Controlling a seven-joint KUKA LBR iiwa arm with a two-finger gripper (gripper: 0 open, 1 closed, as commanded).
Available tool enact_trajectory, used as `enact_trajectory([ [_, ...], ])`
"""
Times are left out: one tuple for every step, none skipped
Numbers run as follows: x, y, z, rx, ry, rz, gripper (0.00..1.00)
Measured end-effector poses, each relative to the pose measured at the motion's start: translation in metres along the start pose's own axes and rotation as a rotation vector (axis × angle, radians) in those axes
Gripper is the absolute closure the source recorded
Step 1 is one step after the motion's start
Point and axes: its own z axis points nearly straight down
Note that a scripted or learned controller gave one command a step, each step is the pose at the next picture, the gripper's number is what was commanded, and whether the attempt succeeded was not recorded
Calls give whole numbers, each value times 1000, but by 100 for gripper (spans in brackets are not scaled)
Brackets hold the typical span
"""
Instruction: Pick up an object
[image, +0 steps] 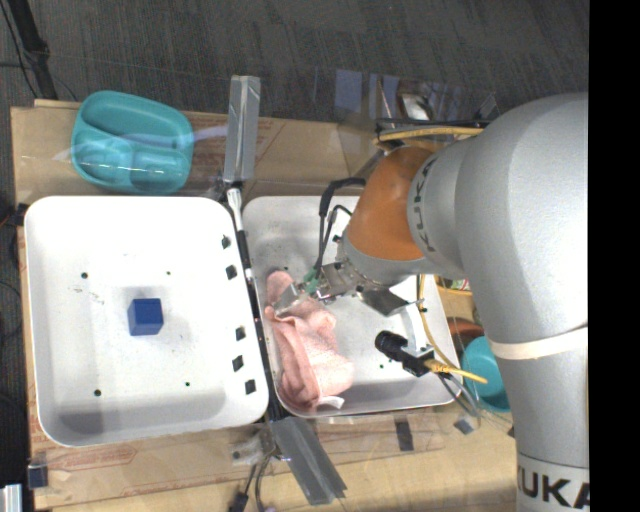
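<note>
— Where is your gripper?

— My gripper is low in the right bin, at the top edge of the pink cloth. Whether it is apart or together, I cannot tell.

— And the other bin?

— A blue cube sits in the left bin, well apart from me.

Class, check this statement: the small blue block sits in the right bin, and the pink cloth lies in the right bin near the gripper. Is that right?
Not quite. The blue block sits in the left bin, not the right one, as the camera view shows. The rest holds: the pink cloth lies in the right bin near the gripper.
</note>
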Motion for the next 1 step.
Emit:
enact_trajectory([
  [0,1,-10,1,1,-4,100],
])
